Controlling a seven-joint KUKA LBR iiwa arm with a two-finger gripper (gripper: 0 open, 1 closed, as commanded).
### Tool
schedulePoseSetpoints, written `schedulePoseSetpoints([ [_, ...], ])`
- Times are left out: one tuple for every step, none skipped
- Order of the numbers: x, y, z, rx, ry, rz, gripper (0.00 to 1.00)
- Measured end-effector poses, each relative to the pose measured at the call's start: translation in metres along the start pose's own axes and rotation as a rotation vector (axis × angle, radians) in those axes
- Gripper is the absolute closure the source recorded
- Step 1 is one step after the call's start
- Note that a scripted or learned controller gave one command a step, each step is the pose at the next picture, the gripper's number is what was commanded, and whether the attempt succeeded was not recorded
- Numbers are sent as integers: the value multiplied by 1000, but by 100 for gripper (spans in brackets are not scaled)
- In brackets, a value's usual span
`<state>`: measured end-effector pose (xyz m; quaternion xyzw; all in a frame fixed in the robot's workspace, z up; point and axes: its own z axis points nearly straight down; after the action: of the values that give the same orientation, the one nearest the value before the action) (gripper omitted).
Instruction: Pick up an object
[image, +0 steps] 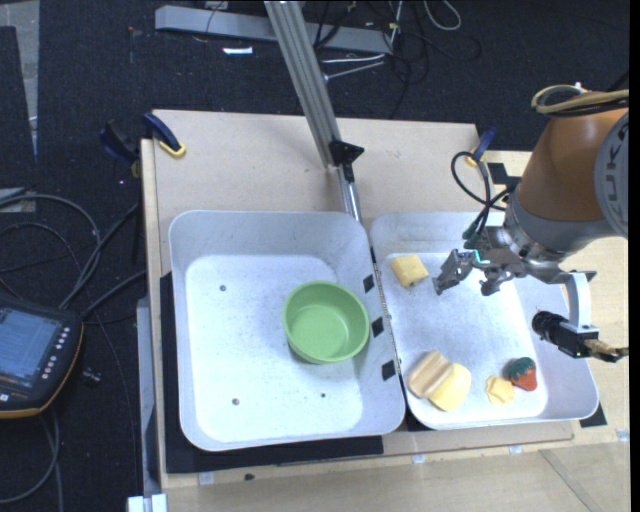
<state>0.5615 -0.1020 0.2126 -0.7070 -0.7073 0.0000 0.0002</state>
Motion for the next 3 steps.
schedulePoseSetpoints([
  [0,0,0,0,0,0,0],
  [6,-3,61,5,0,0,0],
  [6,-4,114,5,0,0,0],
])
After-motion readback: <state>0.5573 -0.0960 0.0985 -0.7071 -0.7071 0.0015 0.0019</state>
